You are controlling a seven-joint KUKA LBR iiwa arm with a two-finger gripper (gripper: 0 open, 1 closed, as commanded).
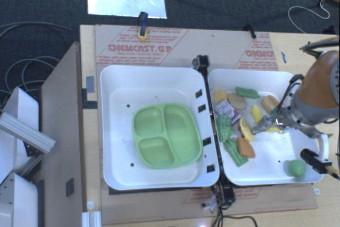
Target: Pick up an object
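Note:
The right bin (pixel 265 167) holds a heap of toy food: a green pickle (pixel 247 92), a tan round piece (pixel 237 102), a yellow banana-like piece (pixel 246 130), an orange carrot (pixel 245 147), green vegetables (pixel 227 133), a small printed packet (pixel 224 109) and a green ball (pixel 296 168) near the front right corner. My gripper (pixel 267 123) reaches in from the right and sits low among the yellow pieces in the middle of that bin. The grey and orange arm (pixel 319 93) covers the bin's right side.
The left bin (pixel 114 114) holds a light green divided plate (pixel 167 134). Black clips run along the wall between the two bins (pixel 204 109). A black part of the arm (pixel 314 160) lies over the right bin's front right edge. Cardboard (pixel 159 45) lies under both bins.

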